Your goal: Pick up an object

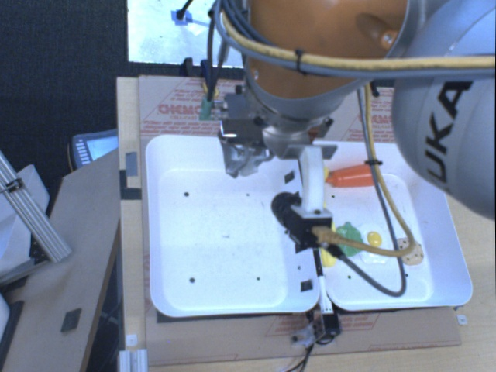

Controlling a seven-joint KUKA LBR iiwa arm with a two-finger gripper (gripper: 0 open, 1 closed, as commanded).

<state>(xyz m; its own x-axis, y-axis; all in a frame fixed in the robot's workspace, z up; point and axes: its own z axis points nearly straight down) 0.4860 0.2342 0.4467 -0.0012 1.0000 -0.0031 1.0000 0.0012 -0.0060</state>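
two bins: arm is covering part of right one
hand: its grip is impossible to judge
carrot: is lying right of hand

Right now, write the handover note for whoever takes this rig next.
Hand: hangs over the back of the left bin, near the divider; nothing shows in it, and whether it is open or shut cannot be told.
Things: the orange carrot-like piece, the green piece and the yellow pieces all lie in the right bin. The cables partly cover them.
Done: no pick shows.
Left: bring the hand over the right bin, close on one piece and lift it.
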